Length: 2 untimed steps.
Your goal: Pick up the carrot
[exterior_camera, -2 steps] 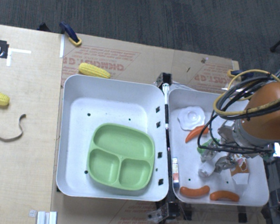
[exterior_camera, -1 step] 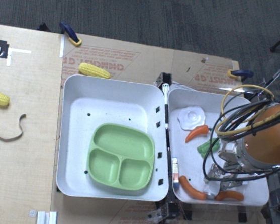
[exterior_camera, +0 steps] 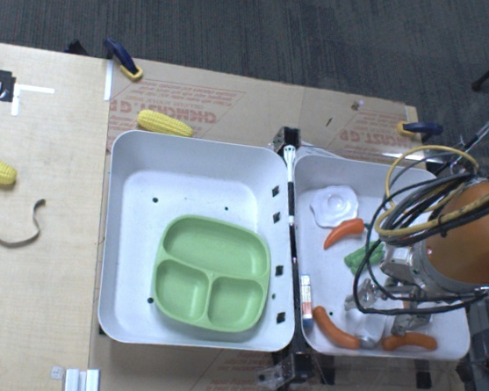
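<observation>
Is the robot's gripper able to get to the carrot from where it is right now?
Probably yes. The carrot lies bare on the floor of the right bin, beside the white fried egg with nothing on top of it. The gripper hangs over the same bin, close by, with the green piece between them.

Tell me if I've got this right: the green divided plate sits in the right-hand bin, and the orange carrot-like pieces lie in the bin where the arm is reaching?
Not quite. The camera view shows the green divided plate in the left bin, not the right one. The rest holds: the orange carrot-like pieces lie in the right bin, where the arm is reaching.
</observation>
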Each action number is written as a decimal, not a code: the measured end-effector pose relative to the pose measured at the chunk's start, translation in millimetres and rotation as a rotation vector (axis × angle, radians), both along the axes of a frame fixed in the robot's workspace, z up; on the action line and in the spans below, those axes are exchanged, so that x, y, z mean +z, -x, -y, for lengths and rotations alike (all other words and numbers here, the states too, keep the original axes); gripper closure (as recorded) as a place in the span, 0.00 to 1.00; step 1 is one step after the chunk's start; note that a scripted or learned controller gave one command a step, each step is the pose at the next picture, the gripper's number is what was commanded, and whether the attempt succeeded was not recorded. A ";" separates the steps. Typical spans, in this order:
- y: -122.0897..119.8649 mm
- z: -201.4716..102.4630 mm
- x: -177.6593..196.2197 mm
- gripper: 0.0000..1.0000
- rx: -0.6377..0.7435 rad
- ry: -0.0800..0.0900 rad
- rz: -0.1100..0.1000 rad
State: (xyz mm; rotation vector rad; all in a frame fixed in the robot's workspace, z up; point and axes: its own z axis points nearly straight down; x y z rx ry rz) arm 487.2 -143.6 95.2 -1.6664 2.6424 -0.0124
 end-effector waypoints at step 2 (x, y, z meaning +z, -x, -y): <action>-24.7 3.9 -3.4 0.00 -0.003 -0.001 -0.017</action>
